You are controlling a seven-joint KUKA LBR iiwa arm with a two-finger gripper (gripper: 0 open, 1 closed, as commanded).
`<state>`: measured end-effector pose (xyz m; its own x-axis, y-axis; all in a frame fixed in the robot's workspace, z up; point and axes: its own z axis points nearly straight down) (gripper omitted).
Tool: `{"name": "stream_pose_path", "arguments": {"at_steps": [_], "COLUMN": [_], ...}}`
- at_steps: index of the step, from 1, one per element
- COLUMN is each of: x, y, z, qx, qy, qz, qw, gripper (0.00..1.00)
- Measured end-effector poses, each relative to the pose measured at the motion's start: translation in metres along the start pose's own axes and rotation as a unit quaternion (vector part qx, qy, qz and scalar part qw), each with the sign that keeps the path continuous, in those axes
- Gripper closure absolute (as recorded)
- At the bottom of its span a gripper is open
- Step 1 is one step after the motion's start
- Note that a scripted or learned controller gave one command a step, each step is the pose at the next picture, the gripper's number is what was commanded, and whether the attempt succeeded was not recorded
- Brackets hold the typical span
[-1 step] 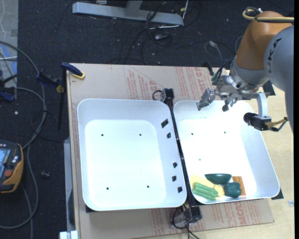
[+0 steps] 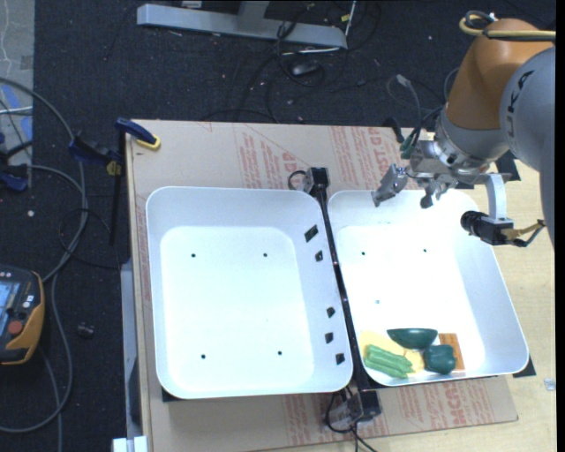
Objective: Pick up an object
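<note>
The flat, light-brown desk (image 2: 221, 150) with red printing carries two shallow white plastic bins side by side: the left bin (image 2: 168, 291) and the right bin (image 2: 503, 300). Their adjacent rims touch.

A robotics lab or test workshop was indicated rather than a home. A plain board bench (image 2: 221, 146), printed with red lettering, was set on a dark speckled floor (image 2: 221, 79). Two shallow white bins (image 2: 168, 212) were fixed side by side on it, joined by a black strip with clips (image 2: 334, 274). A blue and yellow clamp (image 2: 137, 134) was fastened at the bench's far left corner. Loose cables (image 2: 53, 190) were strewn over the floor beyond the bench's left edge, beside a yellow handheld control unit (image 2: 19, 313). A grey and orange industrial arm (image 2: 499, 84) was seen above the bench's far right corner, and a grey metal stand base (image 2: 238, 25) was laid beyond the far edge.
</note>
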<state>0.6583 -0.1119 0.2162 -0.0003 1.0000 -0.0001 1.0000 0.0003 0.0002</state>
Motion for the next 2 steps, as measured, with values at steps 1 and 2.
{"name": "stream_pose_path", "arguments": {"at_steps": [1,2], "x": [0.005,0.012], "y": [0.001,-0.004], "z": [0.043,0.100], "qx": [0.002,0.002], "qy": [0.000,0.000], "qz": [0.000,0.000], "qw": [1.0000,1.0000], "gripper": [0.00,0.00]}}
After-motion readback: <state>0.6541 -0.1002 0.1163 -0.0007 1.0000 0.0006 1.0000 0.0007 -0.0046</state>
